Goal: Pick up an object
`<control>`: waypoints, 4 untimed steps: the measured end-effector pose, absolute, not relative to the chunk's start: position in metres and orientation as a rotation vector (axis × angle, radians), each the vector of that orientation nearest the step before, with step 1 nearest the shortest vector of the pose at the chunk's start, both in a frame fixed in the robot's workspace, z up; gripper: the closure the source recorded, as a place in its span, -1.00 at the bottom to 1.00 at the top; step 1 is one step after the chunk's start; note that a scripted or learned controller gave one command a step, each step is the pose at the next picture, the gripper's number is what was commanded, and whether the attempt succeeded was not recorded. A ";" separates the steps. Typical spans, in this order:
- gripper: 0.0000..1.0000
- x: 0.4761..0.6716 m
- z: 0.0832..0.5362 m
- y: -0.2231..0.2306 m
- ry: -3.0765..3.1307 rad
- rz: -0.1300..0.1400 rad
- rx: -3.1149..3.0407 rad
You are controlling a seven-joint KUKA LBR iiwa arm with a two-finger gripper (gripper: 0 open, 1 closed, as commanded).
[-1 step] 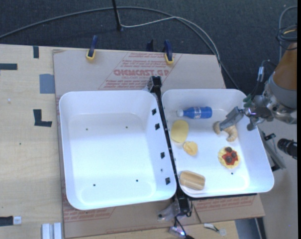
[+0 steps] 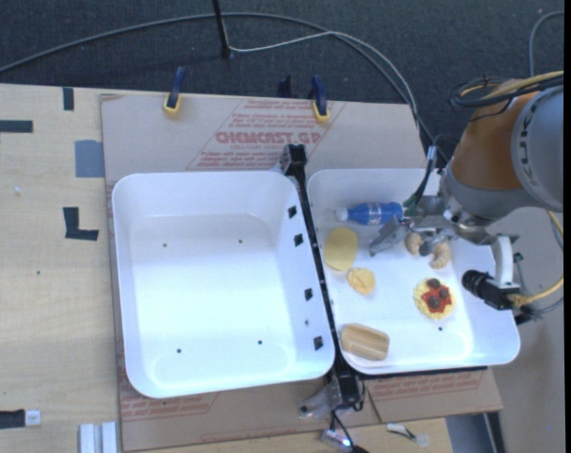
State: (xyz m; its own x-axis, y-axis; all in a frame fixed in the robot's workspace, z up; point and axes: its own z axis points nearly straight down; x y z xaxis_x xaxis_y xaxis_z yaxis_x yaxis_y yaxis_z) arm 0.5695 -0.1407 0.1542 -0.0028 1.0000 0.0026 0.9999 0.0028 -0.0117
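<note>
The right bin (image 2: 493, 352) holds several small things. A blue bottle (image 2: 370, 213) lies on its side near the far wall. In front of it sit a pale yellow disc (image 2: 342, 248) and a small yellow piece (image 2: 361, 279). A round toy with a red topping (image 2: 435, 298) lies toward the right, and a tan bread-like block (image 2: 365, 341) rests by the near wall. My gripper (image 2: 391, 236) hangs low in this bin, just right of the bottle and the disc, with a beige object (image 2: 427, 244) right beside it. Nothing shows as held.
The left bin (image 2: 134, 253) stands beside the right one, with a black divider (image 2: 309, 262) between them. Both rest on a cardboard sheet (image 2: 257, 135) clamped at the back. The arm's orange band (image 2: 483, 149) rises over the right bin's far right corner.
</note>
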 end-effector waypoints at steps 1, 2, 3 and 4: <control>-1.00 0.603 0.081 -0.093 -2.222 0.005 -2.215; -1.00 0.552 0.084 -0.107 -2.221 0.000 -2.222; 1.00 0.553 0.092 -0.107 -2.222 0.001 -2.219; -1.00 0.552 0.092 -0.107 -2.221 0.002 -2.219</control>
